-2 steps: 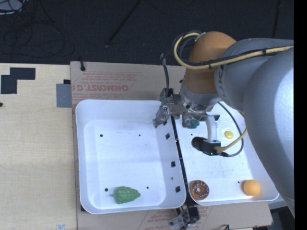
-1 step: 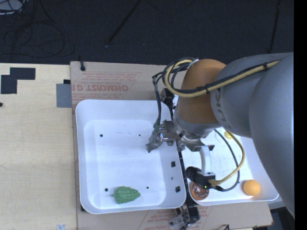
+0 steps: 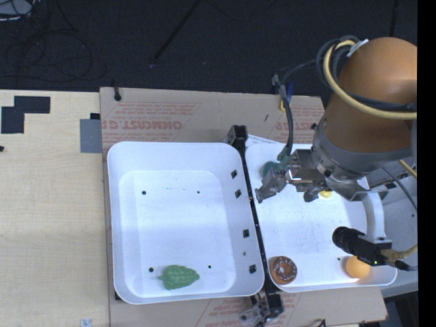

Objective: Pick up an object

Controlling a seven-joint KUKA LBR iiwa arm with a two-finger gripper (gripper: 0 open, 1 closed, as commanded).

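Observation:
My gripper [image 3: 267, 184] hangs over the left part of the right bin [image 3: 306, 230], close to the divider between the bins. A small teal-green thing [image 3: 282, 157] shows right beside the gripper's upper side; whether it is held cannot be made out. A green crumpled lump [image 3: 179, 276] lies near the front edge of the left bin [image 3: 136, 162]. A brown round object [image 3: 283, 269] rests at the front left corner of the right bin. An orange ball [image 3: 356, 268] sits at that bin's front right, partly behind the robot's own hardware.
The arm's large orange and grey body [image 3: 371, 107] covers the back right of the right bin. A black divider rail [image 3: 248, 210] runs between the bins. Cardboard [image 3: 177, 114] lies under both bins, on the wooden bench [image 3: 48, 216].

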